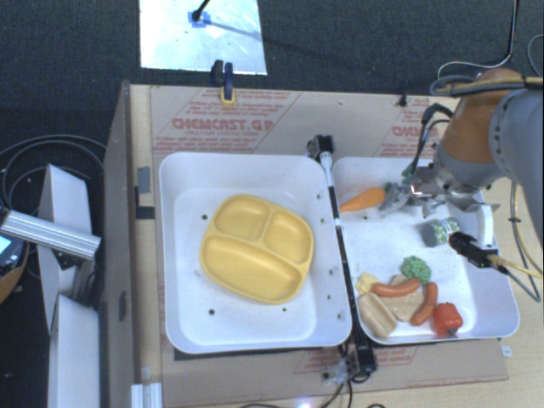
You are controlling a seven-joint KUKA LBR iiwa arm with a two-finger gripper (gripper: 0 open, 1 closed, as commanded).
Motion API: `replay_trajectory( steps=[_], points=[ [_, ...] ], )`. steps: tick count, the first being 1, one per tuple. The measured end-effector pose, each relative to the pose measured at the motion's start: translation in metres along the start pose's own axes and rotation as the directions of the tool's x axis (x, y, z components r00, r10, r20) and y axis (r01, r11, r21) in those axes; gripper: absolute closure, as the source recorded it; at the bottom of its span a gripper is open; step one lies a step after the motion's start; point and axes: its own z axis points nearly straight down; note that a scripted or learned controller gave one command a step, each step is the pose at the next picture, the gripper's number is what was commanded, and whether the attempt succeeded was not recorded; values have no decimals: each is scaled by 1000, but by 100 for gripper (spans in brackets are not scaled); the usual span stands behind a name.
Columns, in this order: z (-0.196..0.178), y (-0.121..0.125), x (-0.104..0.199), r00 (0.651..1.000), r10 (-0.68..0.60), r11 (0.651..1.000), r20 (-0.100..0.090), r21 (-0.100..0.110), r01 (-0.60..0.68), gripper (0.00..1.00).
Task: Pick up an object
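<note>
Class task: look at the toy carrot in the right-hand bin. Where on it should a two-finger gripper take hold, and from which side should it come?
Grip the carrot across its thicker middle, probably from above, fingers closing across its narrow width. It lies flat and apart from the other food, pointing left towards the divider, so the tip is too thin to pinch. The gripper sits at its right end; the bin wall behind limits side approaches.
</note>
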Motion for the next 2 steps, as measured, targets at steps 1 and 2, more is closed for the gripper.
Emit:
replay_trajectory(
  steps=[1, 2],
  points=[
    [-1, -57, 8, 1000, 2, 1000, 0, 1, -2, 0],
    [-51, 11, -22, 1000, 0, 1000, 2, -5, 0, 0]
  ],
)
